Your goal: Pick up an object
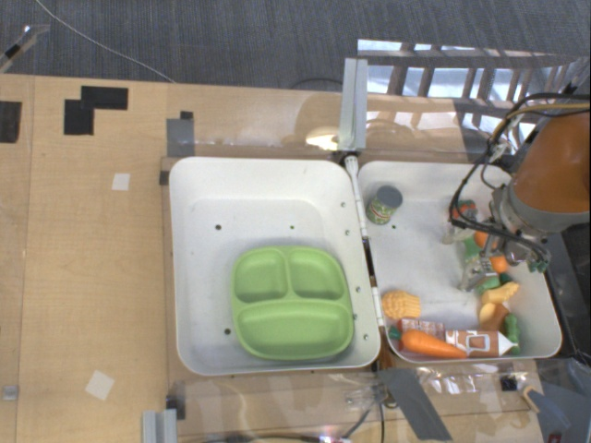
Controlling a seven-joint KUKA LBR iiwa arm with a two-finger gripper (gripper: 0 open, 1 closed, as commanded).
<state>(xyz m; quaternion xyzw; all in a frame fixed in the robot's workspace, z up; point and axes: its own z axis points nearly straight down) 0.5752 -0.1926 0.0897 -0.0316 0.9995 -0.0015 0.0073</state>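
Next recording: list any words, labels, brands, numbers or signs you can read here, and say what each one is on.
No text can be read in this view.
Small can in the right bin: it has a green label, too small and blurred to read.
Orange-and-white carton at the right bin's near edge: it carries a printed white panel, illegible.
Black square markings on the wooden bench: plain shapes, no letters or numbers.
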